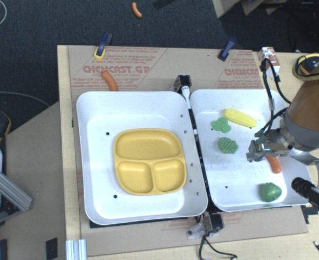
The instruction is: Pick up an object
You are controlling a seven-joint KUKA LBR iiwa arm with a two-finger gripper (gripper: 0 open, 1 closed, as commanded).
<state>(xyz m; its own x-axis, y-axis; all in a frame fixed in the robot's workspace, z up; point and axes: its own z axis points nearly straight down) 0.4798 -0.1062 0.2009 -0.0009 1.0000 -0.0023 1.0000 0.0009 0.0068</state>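
Camera view from above the desk (pixel 148 64): an orange carrot-like piece (pixel 275 164) lies in the right bin (pixel 230 196), just beside the gripper (pixel 261 149) on its near-right side and partly tucked under it, its long axis running on a diagonal away from the gripper toward the bin's near-right corner. Whether the gripper is spread or closed cannot be told from this angle, and nothing can be seen caught in it. Of the other candidates, a green broccoli piece (pixel 227 145) sits just to the gripper's left, a second green piece (pixel 221 125) and a yellow corn cob (pixel 240 117) lie farther off to its upper left, and a round green item (pixel 270 192) rests well below it near the bin's front edge. Judged from this, the orange piece is the nearest target, and a grasp would likely need to close across its diagonal length. Left of it all, a yellow divided plate (pixel 148 161) sits in the left bin (pixel 94 112).
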